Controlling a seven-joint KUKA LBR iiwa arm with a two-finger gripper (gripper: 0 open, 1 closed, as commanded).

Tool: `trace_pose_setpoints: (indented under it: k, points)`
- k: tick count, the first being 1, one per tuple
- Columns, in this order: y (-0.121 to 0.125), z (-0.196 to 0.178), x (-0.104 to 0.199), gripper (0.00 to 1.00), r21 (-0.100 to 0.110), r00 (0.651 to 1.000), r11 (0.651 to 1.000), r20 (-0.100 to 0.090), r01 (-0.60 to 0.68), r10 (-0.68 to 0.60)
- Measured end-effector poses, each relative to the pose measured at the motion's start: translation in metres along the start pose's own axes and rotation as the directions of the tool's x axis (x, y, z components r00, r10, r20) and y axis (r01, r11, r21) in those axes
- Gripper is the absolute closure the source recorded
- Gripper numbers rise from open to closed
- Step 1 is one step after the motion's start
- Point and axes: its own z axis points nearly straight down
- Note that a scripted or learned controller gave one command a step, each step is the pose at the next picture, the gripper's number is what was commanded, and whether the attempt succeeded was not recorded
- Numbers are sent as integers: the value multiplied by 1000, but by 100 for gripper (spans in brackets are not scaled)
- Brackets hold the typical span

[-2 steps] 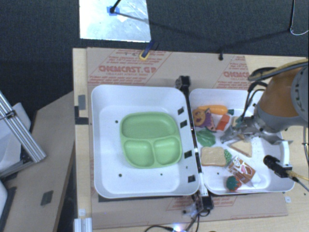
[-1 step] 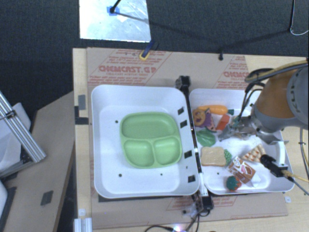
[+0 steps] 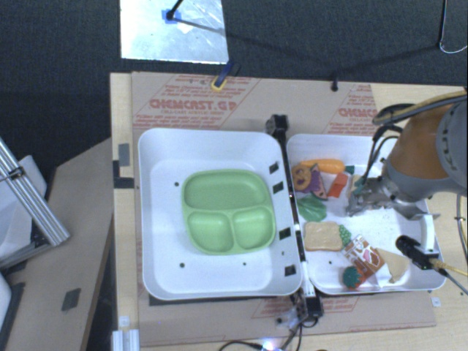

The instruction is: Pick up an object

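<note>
Approach step in hand: gripper (image 3: 356, 199) low inside right bin (image 3: 380, 287), finger state impossible to tell. Toy food nearby: orange block (image 3: 338, 185) just left, bread slice (image 3: 323, 235) nearer. Next: descend onto one piece, close, lift.

Even overhead light, soft grainy focus

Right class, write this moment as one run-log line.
arm: over right white bin | gripper: low beside orange carrot-shaped toy | green three-compartment plastic tray: left bin | pick: not yet
</note>
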Motion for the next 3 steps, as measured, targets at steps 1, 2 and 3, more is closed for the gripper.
trace_pose_setpoints:
  k: [1,2,3]
  points:
    - [9,-54,-8,100,0,1000,1000,0,2,-2]
    - [7,-118,-10,100,-2,1000,1000,1,2,-2]
    - [8,-129,-10,100,2,1000,1000,0,2,-2]
